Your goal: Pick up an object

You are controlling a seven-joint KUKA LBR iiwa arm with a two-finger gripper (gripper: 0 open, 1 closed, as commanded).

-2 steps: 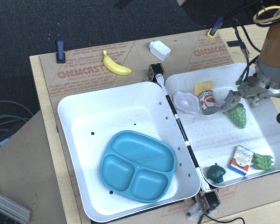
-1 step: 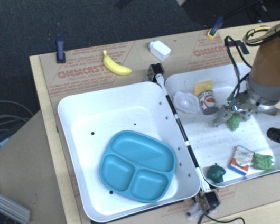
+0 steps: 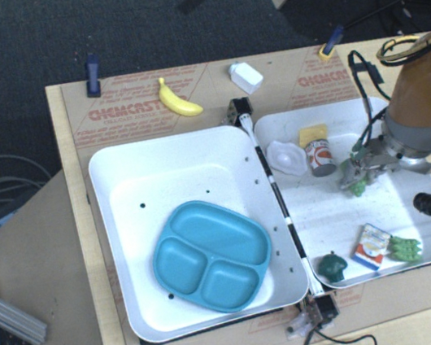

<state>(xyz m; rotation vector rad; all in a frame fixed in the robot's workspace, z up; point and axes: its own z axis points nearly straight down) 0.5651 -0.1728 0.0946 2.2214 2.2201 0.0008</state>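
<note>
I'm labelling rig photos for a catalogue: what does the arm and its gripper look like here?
The arm is grey with a broad orange band above the wrist. Black cables loop along it. The gripper is a small grey-metal unit; finer markings are too small to tell.

The arm [image 3: 426, 101] enters at the right edge of the frame, its orange band uppermost and the grey wrist section below it. It reaches leftward and down, ending in the gripper [image 3: 354, 178] at centre right of the frame. The tip is small and blurred, so its state cannot be made out.
</note>
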